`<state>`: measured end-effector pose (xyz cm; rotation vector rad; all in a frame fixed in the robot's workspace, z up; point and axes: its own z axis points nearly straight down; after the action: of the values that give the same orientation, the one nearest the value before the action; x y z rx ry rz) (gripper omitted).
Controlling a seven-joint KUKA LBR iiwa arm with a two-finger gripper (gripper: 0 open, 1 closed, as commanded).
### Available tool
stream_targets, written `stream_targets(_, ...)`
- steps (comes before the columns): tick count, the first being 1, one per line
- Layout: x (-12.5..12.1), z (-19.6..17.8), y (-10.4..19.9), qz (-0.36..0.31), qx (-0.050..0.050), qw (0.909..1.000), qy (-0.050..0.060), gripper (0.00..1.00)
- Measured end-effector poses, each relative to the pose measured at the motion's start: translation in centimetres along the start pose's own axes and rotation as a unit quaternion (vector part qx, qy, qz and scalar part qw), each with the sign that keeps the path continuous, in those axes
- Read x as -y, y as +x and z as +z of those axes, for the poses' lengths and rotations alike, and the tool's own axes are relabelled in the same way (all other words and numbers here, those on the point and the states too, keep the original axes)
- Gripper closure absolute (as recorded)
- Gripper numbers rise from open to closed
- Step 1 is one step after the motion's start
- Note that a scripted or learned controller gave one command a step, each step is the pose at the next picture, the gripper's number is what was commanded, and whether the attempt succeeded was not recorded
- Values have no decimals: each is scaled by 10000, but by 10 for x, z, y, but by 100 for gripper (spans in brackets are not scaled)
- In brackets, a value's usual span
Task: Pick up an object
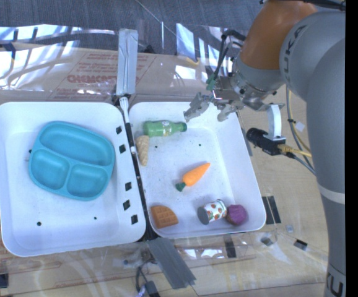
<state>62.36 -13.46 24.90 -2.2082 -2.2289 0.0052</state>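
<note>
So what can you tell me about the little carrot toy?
The carrot is a small toy that looks like plastic, with an orange body and a dark green stub at its lower-left end. It lies flat and slanted near the middle of the right bin, on the white floor. Nothing else touches it; the tool is up near the far rim.

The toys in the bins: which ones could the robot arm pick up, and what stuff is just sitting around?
For picking:
green bottle
carrot
corn cob
waffle
small can
purple ball
gripper hangs above the right bin

Just lying about:
blue divided plate in the left bin
cardboard behind the bins
</note>
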Motion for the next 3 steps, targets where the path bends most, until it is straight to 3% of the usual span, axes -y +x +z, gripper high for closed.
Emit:
stream_targets(1,27,112,-43,18,-2,10000,42,0)
stream_targets(2,69,159,36,-10,-7,10000,2,0)
stream_targets(3,127,159,40,1,-4,10000,-4,0)
